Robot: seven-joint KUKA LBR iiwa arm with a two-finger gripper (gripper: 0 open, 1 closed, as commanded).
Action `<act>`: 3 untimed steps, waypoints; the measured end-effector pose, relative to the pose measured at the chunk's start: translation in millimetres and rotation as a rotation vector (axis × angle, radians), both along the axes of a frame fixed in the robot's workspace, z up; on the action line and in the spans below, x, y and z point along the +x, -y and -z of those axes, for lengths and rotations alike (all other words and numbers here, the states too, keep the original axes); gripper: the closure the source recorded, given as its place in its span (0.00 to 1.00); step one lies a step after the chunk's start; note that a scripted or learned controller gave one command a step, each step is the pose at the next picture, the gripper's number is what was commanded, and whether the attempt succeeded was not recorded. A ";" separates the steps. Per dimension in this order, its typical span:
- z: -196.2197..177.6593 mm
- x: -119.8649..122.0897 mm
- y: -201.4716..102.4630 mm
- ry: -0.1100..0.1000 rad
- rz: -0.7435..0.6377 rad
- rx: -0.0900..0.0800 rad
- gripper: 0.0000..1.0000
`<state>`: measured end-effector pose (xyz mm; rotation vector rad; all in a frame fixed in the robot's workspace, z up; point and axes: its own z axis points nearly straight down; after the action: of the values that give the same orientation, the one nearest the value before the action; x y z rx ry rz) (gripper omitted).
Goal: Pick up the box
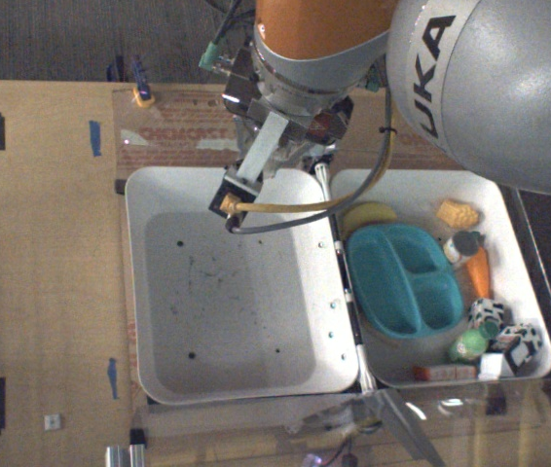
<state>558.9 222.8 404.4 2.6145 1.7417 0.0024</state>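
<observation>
Gripper [307, 146] hung at one o'clock of the left bin [144, 261], grip state unreadable; red box [444, 371] lay at six o'clock in the right bin [505, 207]

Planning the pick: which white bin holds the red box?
The bin at the view's right, holding the teal tray; the red box lies by its near wall.

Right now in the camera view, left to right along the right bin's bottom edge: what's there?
red box → white block → black-and-white spotted toy
</observation>
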 end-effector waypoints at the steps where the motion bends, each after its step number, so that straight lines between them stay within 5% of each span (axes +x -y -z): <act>1: -10.9 0.7 -0.4 0.003 -0.001 0.002 1.00; 3: -31.1 2.2 -1.0 0.006 -0.004 0.004 1.00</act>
<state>561.1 223.8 435.5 2.6107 1.7473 0.0145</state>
